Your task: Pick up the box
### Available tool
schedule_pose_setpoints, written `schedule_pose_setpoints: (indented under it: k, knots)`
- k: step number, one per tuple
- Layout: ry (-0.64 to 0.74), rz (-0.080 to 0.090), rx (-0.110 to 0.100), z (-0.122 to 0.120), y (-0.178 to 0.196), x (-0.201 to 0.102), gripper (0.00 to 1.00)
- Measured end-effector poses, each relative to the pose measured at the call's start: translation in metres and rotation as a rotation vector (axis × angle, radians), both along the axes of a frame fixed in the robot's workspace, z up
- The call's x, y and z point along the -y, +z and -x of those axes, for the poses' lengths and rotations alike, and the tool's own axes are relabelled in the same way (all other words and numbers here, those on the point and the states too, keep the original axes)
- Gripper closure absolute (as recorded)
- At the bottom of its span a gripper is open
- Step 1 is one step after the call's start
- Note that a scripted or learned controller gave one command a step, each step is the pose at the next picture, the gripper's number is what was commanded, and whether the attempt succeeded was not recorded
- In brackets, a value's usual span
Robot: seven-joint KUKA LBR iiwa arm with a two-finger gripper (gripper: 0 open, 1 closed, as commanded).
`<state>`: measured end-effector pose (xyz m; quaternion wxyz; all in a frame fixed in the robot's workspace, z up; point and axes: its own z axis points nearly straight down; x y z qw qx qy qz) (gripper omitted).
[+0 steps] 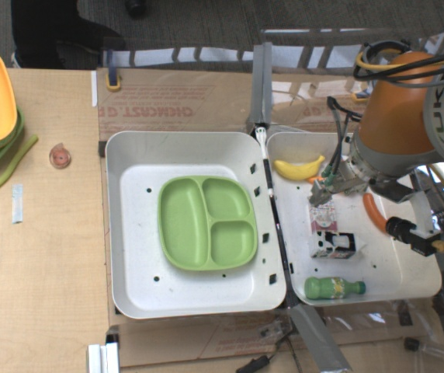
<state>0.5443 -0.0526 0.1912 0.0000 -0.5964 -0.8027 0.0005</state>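
So the box (pixel 329 234) is lying flat on the floor of the right bin (pixel 408 282), not lifted yet, and the gripper (pixel 323 195) hangs right over its far end; can't tell from this angle whether it's open, closed or actually on anything. Room's kinda tight: banana (pixel 299 168) just beyond, green bottle (pixel 334 287) on the near side, left wall close by, while the left bin (pixel 129 208) has the green divided plate (pixel 206 222).

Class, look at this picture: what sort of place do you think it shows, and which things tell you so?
Probably a robotics lab test bench: a robot arm reaches over two white bins holding toy-like items, a green divided plate, a banana, a small box.
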Motion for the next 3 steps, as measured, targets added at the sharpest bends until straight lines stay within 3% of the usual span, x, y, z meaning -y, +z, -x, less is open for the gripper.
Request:
schedule_pose_setpoints:
  k: [1,2,3]
  knots:
    - [0.344,-0.001,-0.001,0.001,0.000,0.026,1.00]
    - [0.551,0.003,0.014,-0.005,-0.091,0.055,1.00]
    - [0.619,0.000,0.002,-0.037,0.001,-0.002,1.00]
